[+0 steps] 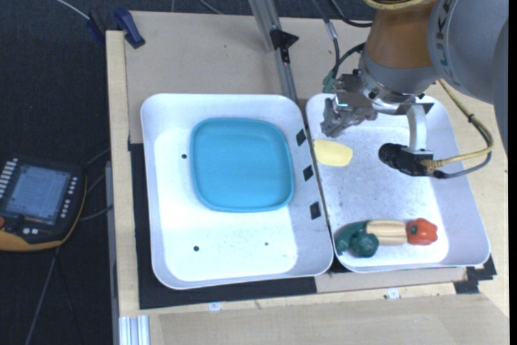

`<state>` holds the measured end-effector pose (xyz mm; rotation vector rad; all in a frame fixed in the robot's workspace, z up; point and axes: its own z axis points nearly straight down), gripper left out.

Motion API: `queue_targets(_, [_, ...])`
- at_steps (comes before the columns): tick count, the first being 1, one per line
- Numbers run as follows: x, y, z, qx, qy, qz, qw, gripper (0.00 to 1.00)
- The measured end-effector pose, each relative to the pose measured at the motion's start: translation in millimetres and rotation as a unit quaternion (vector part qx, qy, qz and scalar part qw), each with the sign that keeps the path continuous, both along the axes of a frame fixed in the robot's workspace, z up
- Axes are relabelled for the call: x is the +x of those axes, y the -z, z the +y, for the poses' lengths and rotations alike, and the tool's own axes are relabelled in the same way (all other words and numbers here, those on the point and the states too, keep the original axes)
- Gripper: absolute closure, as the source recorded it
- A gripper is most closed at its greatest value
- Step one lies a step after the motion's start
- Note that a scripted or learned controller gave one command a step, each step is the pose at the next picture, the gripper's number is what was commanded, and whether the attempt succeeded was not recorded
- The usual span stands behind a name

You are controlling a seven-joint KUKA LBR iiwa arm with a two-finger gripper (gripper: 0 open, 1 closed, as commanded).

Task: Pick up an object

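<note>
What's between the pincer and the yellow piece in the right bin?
Nothing: in the camera view the pincer hangs just above the yellow piece, with bare white floor of the right bin showing in the short stretch between them.

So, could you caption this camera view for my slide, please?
Gripper poised above a yellow object in the right bin.

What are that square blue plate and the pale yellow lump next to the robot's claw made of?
The square blue plate looks like smooth moulded plastic: even colour, rounded rim, soft sheen. The pale yellow lump near the gripper looks matte with a soft outline, maybe foam or rubbery plastic; the view leaves that open.
</note>
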<state>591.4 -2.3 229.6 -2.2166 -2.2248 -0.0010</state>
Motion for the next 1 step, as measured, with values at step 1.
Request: queue_targets(1, [7.4, -11.3, 52.5, 0.0001, 0.000, -0.001, 1.0000, 1.00])
